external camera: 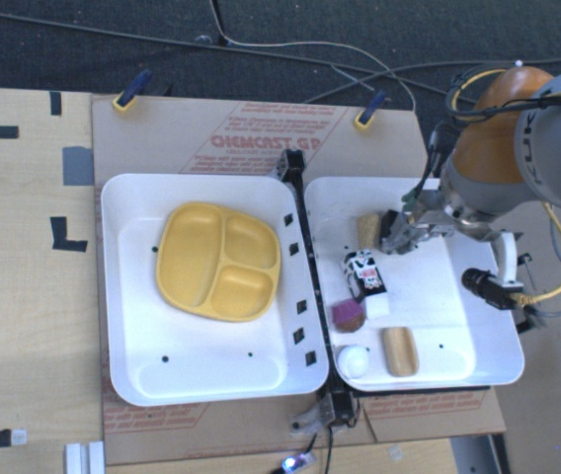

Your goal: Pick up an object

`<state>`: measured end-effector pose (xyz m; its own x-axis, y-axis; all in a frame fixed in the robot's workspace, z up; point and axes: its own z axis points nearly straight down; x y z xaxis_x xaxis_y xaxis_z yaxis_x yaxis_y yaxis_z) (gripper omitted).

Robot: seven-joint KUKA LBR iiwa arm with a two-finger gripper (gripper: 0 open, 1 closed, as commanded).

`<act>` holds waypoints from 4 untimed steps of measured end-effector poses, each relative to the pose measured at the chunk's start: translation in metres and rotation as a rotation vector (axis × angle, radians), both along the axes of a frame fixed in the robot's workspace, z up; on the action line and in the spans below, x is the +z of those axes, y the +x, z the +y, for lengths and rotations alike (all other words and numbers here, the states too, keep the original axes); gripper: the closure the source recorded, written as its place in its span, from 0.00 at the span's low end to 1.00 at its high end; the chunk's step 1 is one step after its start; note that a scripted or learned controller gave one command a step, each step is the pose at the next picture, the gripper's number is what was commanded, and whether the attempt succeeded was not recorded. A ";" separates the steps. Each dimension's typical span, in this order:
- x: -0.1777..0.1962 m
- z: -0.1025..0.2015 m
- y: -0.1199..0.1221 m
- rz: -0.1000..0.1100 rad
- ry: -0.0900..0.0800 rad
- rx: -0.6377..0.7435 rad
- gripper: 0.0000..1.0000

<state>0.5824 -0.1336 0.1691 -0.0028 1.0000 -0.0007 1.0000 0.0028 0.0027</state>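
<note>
Objects: five in right bin (478, 363), namely tan block (368, 229), cow toy (364, 272), purple lump (348, 314), white ball (353, 360), bread piece (399, 351).
Plate (218, 261): one, yellow, three compartments, alone in left bin (127, 294).
Gripper (400, 233): low in right bin, just beside tan block; open or closed, cannot tell.
Room: bare floor right of cow toy.
Writing: red "CHEMCAST GP" on board (261, 138).

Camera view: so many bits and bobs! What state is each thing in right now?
Yellow divided plate: lying flat in the left bin, right way up.
Black-and-white toy: lying in the right bin, untouched.
Purple piece: resting beside the toy.
White ball: at the bin's near corner.
Tan block: lying flat.
Hand: low inside the right bin.
</note>
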 end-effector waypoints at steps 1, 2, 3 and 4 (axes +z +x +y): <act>0.063 -0.001 0.004 -0.003 -0.001 -0.001 1.00; 0.116 -0.001 0.005 -0.001 -0.001 -0.001 1.00; 0.108 0.041 0.000 0.004 0.001 0.001 1.00; 0.102 0.084 -0.004 0.005 0.001 0.002 1.00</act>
